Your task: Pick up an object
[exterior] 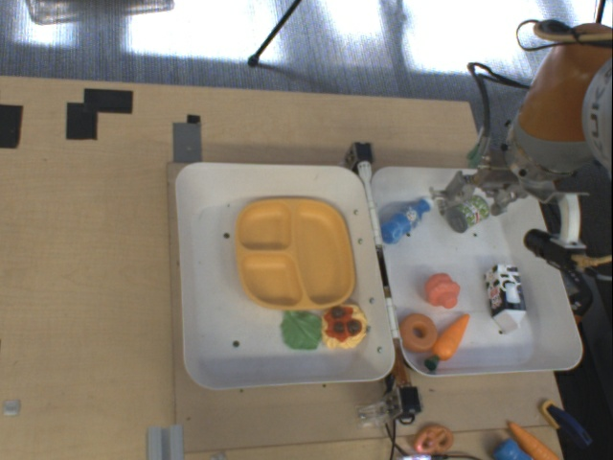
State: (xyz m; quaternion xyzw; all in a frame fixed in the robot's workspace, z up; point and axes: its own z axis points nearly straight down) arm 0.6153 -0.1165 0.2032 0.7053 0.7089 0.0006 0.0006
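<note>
The wooden worktop [96, 286] carries two shallow white bins side by side. The left bin [206, 353], well away from the jaws, holds a yellow divided plate [292, 252], with a green leafy toy [301, 330] and a small pizza toy [345, 326] touching its near edge. The right bin [551, 353] lies under the grey and orange arm [565, 99], which reaches in over its far right corner.

The jaws [471, 199] hang low over the far part of the right bin, and a green and grey can [466, 211] sits tilted between the fingers; they look closed on it. Whether the can is lifted off the bin floor cannot be told.

Just beside the jaws, toward the bin divider, lies a blue bottle [402, 220]. Nearer the camera than the jaws are a black-and-white milk carton [504, 295], a red-pink toy [442, 290], an orange carrot [450, 336] and a brown doughnut [418, 333], the last two touching at the near edge.
</note>
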